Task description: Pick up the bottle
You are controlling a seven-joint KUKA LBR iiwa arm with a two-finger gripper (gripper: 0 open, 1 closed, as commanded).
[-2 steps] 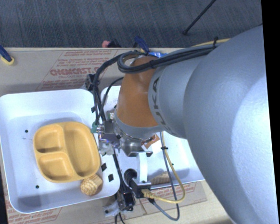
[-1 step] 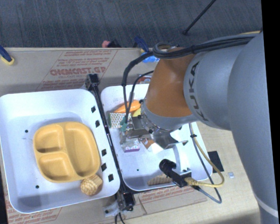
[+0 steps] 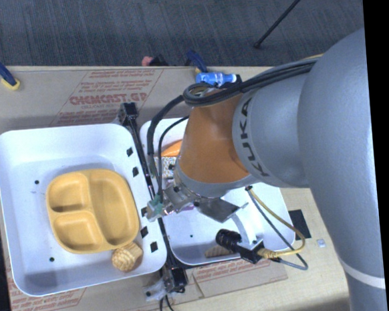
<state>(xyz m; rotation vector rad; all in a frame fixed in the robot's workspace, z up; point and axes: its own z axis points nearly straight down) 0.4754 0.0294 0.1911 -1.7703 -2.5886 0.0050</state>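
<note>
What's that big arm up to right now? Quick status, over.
Gripper down in the right bin, at its left wall. Bottle not made out; arm covers most of that bin. Left bin holds yellow tray, small tan object.

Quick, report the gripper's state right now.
Gripper: cannot be told; it sits low over the right bin, hidden under the arm's wrist.

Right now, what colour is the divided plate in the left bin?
Yellow. The divided plate shows plainly in the camera view, lying in the left bin.

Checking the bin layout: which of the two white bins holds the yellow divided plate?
The left shallow white bin holds the yellow three-compartment plastic plate; the grey arm covers the right bin.
</note>
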